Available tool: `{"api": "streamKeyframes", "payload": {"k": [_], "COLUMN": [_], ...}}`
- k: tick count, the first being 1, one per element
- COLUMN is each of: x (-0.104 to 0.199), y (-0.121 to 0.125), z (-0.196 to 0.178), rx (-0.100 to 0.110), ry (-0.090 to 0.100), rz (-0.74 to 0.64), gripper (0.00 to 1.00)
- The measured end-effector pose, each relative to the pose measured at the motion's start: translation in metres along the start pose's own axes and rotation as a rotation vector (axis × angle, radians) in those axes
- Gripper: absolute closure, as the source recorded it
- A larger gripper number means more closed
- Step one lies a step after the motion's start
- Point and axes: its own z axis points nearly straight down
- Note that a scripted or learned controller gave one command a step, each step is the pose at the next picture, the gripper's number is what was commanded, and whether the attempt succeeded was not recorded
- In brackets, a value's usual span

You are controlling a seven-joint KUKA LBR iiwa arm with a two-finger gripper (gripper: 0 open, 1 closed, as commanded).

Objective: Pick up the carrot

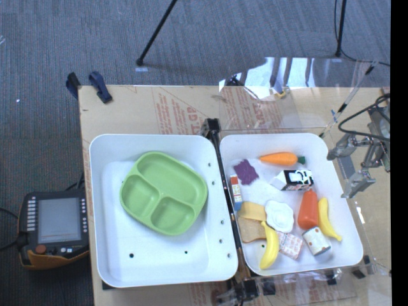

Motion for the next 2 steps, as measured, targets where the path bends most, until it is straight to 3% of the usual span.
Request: {"api": "streamKeyframes", "payload": {"k": [1, 2], "x": [-0.083, -0.086], "y": [-0.002, 0.0], "z": [0.091, 0.144], "rx": [-0.001, 0.001], "ry": [0.005, 0.002], "rz": [0.312, 0.603], "gripper": [0.0, 0.0]}}
